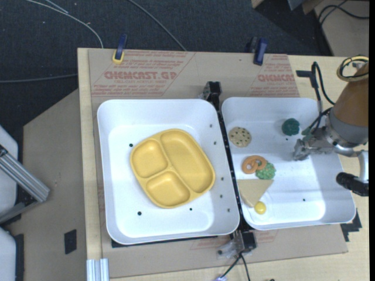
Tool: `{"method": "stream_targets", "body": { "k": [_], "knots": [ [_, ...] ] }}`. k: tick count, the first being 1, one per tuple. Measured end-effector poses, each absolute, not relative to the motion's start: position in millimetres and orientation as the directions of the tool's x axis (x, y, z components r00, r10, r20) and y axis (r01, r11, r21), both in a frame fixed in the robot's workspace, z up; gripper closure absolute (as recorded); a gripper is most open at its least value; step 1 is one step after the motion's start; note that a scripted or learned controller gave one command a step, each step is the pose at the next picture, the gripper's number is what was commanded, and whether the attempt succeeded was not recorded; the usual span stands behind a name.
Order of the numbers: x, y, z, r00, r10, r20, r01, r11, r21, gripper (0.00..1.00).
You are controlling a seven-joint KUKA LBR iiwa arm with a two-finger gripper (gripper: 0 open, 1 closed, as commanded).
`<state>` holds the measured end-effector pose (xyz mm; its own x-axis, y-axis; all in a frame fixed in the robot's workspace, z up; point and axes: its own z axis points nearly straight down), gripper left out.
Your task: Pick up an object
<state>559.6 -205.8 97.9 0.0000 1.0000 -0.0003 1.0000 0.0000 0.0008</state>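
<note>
Two shallow white plastic bins sit side by side on a brown cardboard-covered bench printed with red lettering.

Left bin: one yellow three-compartment plastic tray, lying flat near the middle and turned at a slant, its single large compartment toward 2 o'clock and its two smaller ones toward 9 and 6 o'clock.

Right bin, contents:
- One round tan cookie with dark specks, at 10 o'clock in the bin, near the dividing wall.
- One dark teal, rounded, knobbly toy piece, at 12 o'clock, near the far wall.
- One orange pretzel-shaped toy, at 9 o'clock.
- One small green leafy clump, touching the pretzel on its 4 o'clock side.
- One tan wedge-shaped slice, at 7 o'clock, just below the pretzel and clump.
- One small yellow ball, at the wedge's 6 o'clock tip.

Grey arm with orange band: enters at 3 o'clock, above the right bin.

Metal two-finger gripper: low over the bin floor, at 5 o'clock from the teal piece and well to 3 o'clock of the pretzel. Nothing shows between its fingers; how far apart they stand I cannot tell.

Bench far edge: one blue and yellow clamp at 11 o'clock, one blue clamp at 1 o'clock.
</note>
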Motion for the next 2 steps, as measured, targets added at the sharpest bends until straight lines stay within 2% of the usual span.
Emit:
{"method": "stream_targets", "body": {
  "k": [2],
  "knots": [
    [553.5,-207,187,-0.001,1.000,-0.003,1.000,0.001,0.006,1.00]
  ]
}}
